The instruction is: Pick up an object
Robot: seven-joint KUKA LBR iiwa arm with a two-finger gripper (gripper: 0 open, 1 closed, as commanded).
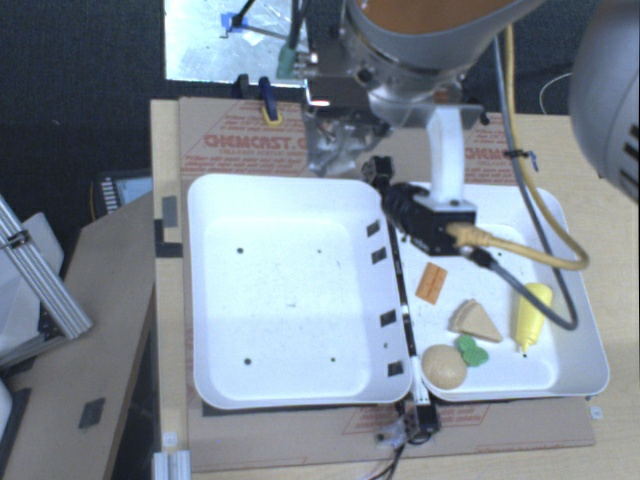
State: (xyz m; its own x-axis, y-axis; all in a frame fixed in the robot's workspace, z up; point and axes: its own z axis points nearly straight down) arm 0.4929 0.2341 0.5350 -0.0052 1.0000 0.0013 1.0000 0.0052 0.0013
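Gripper (338, 148) above the bins' far edge, finger state indiscernible; right bin (580, 368) holding orange block (431, 282), wedge (474, 320), yellow bottle (532, 313), ball (444, 366).

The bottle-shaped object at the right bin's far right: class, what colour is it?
Yellow; the bottle-shaped object shows best in the camera view.

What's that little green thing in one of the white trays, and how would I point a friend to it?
Look at the right-hand white bin, the one holding the small objects. Near its front edge sit a round beige ball and a tan wedge; the green piece lies between them. It is the smallest item there and the only green one, far from the yellow piece and the orange block.
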